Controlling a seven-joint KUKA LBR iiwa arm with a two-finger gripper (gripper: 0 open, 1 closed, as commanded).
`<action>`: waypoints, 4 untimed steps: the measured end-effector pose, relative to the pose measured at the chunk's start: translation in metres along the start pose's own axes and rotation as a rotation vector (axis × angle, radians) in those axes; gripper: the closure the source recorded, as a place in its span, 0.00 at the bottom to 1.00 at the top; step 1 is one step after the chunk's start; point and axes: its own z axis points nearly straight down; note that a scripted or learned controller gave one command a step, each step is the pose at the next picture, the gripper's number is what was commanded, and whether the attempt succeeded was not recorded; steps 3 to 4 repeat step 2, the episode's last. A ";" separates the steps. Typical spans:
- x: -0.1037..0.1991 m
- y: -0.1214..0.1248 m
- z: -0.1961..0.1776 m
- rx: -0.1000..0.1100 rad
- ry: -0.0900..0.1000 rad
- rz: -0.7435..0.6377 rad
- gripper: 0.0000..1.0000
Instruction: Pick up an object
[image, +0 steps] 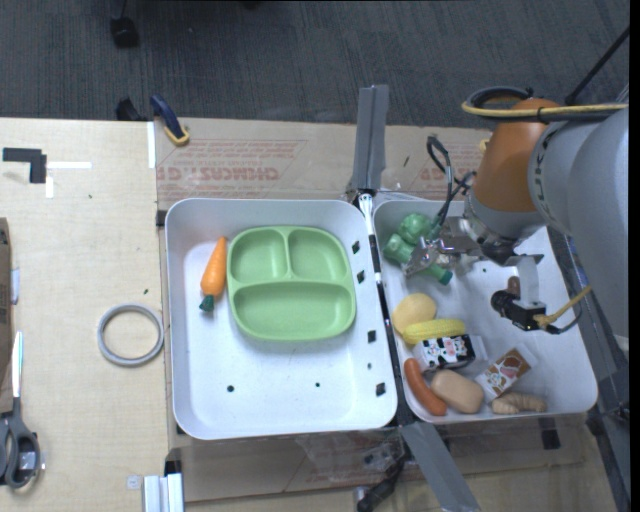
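The hand (432, 254) hangs low in the right bin (570, 385), at its 11 o'clock corner, touching a green toy (405, 238); whether it grips I cannot tell. Toward 6 o'clock lie a banana (435, 329), sausage (424, 388) and bread (457, 391). The left bin (270, 390) holds a plate (292, 282) with a carrot (213, 268) at 9 o'clock.

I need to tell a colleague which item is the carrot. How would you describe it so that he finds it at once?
Start at the left white bin, the one holding the green divided plate. The carrot lies on the bin floor just left of that plate, along its edge. It is the bin's one orange thing, slim, with a small green tip toward the camera.
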 end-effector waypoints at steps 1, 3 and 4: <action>-0.001 -0.004 -0.005 0.016 0.003 0.002 1.00; 0.071 0.036 -0.101 -0.002 -0.001 0.003 1.00; 0.071 0.036 -0.101 -0.002 -0.001 0.003 1.00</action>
